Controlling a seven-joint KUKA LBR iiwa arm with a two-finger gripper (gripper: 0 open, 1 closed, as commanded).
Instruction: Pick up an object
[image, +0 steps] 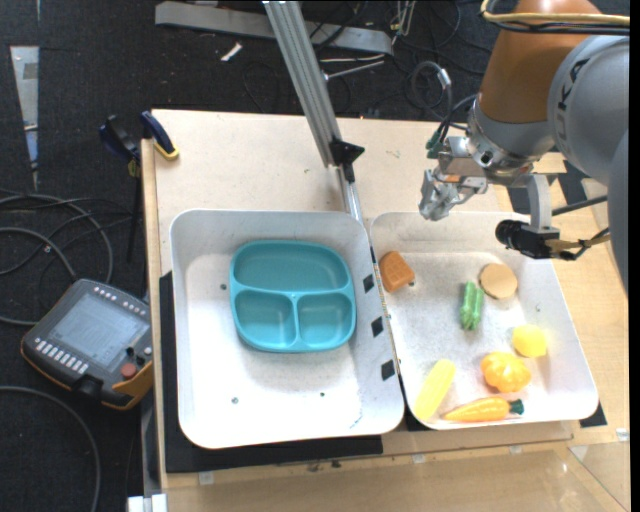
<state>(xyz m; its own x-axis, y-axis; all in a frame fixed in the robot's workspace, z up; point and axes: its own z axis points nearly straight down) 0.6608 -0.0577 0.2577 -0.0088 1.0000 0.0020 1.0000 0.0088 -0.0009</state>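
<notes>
Two shallow white bins sit side by side on a pale bench (250, 160).

Left bin (200, 400): holds one item, a teal divided plate (293, 296) with three compartments, one long section on the far side and two smaller ones on the near side. The plate lies flat towards the far half of the bin, and its compartments hold nothing visible.

Right bin (560, 300): holds several toy food items, all lying loose and apart from the gripper.
- A brown bread-like piece (396, 270) at the far left corner, just beside the dividing edge between the bins.
- A green pod-shaped vegetable (470, 305) near the centre, lying lengthwise.
- A round tan disc (498, 281) just to the right of the green item, on the far side.
- A small yellow piece (530, 342) near the right wall.
- An orange-yellow rounded fruit (505, 372) just nearer than that.
- A pale yellow elongated item (434, 388) at the near left.
- An orange carrot (482, 409) with a dark green tip along the near wall, close to the rounded fruit.

The gripper (438, 205) hangs above the far rim of the right bin, over its left half, well apart from every object. Nothing is between its fingers; whether they are spread or closed cannot be told at this angle
</notes>
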